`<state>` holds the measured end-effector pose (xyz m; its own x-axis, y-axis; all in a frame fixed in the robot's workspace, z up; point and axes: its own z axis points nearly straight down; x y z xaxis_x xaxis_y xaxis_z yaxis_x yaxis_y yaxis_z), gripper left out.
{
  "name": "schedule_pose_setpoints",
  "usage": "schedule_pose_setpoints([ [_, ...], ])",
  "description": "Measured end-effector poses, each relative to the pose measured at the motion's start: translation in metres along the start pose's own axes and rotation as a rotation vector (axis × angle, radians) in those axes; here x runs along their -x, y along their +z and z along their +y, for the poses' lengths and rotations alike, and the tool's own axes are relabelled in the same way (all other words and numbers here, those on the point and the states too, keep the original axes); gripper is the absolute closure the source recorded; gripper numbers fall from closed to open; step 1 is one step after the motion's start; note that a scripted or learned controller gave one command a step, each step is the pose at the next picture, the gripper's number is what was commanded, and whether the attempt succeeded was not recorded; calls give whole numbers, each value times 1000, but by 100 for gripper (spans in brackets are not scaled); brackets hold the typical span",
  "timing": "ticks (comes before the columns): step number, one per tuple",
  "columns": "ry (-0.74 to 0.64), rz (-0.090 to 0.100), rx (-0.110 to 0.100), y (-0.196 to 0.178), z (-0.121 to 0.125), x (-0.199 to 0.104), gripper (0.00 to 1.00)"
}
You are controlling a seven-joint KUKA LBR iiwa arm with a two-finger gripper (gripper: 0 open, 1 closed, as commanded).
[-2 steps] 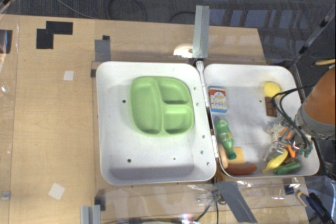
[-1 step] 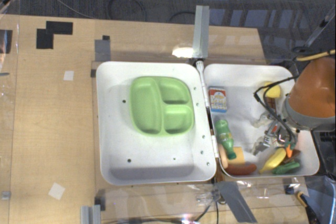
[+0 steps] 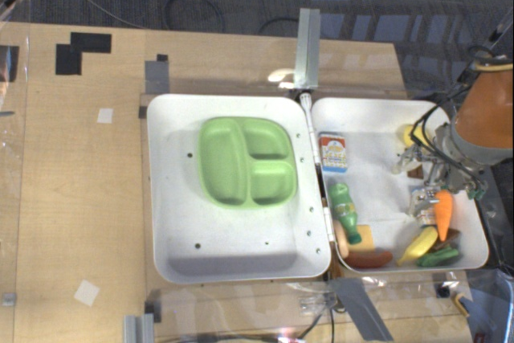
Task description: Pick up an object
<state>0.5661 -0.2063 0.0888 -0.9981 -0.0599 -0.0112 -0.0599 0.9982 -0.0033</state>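
Note:
My gripper (image 3: 409,185) hangs low over the right side of the right bin (image 3: 377,124), open, its two metal fingers (image 3: 401,162) spread apart and nothing visibly held between them. An orange carrot (image 3: 443,209) lies just to the right of the nearer finger. Below it a yellow banana (image 3: 419,244) and a dark green vegetable (image 3: 438,256) rest in the bin's front right corner. A green bottle (image 3: 343,206) lies by the bin's left wall, with a small red and white box (image 3: 332,152) behind it.
A brown sausage (image 3: 369,258) and a yellow block (image 3: 364,235) sit at the right bin's front left. The left bin (image 3: 173,245) holds a green divided tray (image 3: 246,161). The arm's orange band (image 3: 488,112) overhangs the right bin's right edge.

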Motion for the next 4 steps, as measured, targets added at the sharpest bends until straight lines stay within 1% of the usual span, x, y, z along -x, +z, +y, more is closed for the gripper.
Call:
schedule_pose_setpoints([
  [1,2,-2,0,-1,2,-29,0],
  [2,7,-4,-1,-1,15,-46,0],
  [3,-34,-4,-3,-2,26,-48,0],
  [4,19,-7,-2,-2,27,-61,0],
])
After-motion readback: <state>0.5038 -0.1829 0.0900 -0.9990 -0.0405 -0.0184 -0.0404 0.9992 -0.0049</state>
